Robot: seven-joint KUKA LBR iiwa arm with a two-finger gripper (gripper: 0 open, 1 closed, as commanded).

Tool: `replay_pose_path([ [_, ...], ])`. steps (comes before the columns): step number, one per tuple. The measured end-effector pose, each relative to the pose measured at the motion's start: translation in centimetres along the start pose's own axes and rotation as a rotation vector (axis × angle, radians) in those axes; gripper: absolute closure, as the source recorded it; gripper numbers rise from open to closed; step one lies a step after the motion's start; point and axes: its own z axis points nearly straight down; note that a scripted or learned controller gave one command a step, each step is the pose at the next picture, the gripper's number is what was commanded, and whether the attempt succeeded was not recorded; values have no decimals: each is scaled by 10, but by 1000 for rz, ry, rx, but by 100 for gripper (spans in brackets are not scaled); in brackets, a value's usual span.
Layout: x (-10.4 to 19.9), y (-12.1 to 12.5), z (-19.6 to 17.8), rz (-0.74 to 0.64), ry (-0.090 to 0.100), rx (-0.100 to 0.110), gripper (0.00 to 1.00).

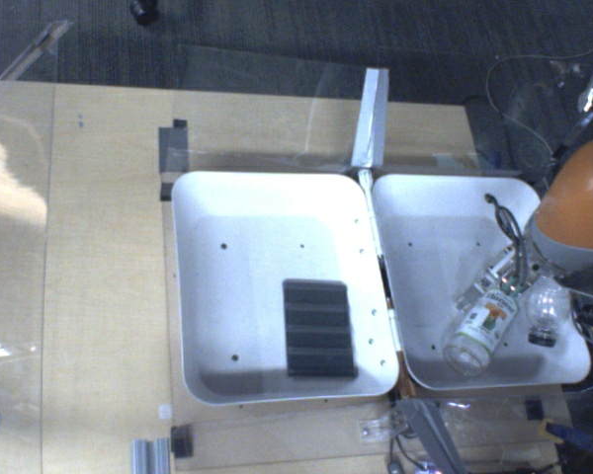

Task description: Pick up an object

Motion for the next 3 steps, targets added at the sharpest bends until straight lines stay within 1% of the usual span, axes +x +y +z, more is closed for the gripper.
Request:
replay_pose_path([
  [1,-1,4,-13,1,-4,-7,100],
  [2,-1,3,-12,1,-4,-6,0],
  [3,-10,16,1,97,5,5,0],
])
